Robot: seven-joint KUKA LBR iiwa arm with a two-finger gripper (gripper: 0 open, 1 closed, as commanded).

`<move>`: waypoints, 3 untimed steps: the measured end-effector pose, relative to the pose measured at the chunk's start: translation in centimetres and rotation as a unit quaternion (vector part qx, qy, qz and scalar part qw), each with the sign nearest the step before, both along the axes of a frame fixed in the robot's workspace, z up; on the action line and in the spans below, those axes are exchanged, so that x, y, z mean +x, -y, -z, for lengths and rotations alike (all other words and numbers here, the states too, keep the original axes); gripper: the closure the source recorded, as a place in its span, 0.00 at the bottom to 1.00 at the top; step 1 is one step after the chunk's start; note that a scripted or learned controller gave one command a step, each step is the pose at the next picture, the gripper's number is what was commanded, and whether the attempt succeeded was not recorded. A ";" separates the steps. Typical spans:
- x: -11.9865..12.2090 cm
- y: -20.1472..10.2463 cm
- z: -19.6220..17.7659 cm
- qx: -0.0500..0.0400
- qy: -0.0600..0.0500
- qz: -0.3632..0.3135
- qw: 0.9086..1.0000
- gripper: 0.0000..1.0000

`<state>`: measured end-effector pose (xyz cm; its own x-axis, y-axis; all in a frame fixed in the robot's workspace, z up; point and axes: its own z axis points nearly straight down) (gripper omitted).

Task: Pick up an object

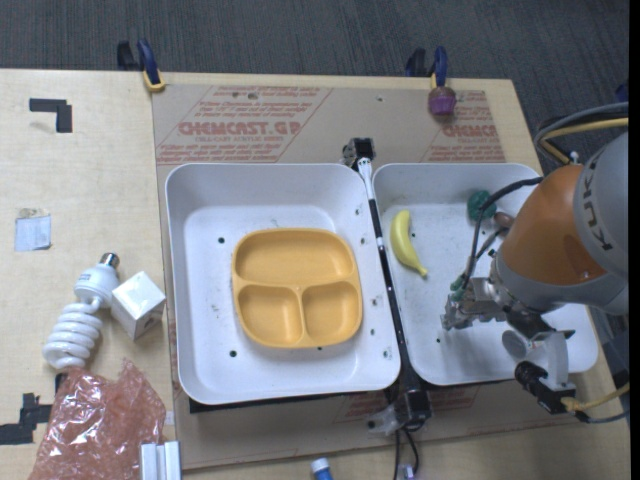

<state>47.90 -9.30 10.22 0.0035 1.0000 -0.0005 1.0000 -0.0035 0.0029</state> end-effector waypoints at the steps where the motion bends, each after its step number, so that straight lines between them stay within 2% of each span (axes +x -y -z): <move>1: 1.8 -5.0 -11.7 0.000 0.000 -0.003 1.000 1.00; 2: 1.6 -3.6 -10.9 0.000 -0.002 -0.002 1.000 1.00; 3: 8.5 -3.2 -9.0 0.000 -0.001 -0.003 1.000 1.00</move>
